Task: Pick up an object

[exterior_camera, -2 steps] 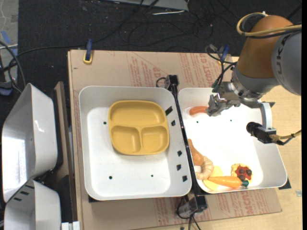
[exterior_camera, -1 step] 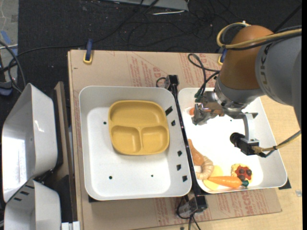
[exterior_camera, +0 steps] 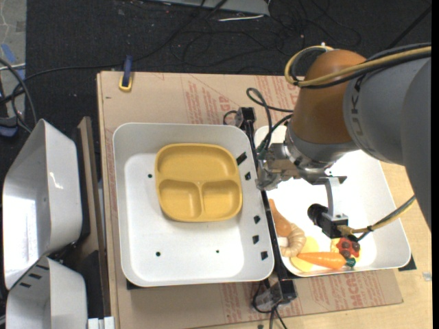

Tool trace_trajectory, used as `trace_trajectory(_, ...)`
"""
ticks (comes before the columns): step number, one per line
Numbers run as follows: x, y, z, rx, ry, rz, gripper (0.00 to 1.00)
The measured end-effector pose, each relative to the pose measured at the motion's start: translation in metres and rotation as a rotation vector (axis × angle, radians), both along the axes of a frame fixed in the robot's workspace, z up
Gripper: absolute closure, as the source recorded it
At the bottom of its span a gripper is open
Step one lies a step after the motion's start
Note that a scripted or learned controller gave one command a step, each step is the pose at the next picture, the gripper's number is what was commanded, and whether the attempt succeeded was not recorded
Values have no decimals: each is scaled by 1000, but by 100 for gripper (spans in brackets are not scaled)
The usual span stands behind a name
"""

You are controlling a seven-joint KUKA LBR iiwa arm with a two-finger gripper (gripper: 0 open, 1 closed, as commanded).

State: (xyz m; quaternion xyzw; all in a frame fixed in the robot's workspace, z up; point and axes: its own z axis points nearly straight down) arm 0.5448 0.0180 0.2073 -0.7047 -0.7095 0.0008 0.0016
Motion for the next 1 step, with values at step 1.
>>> trace_trajectory(1, -27, 43, 19, 0, -1, 1, 100)
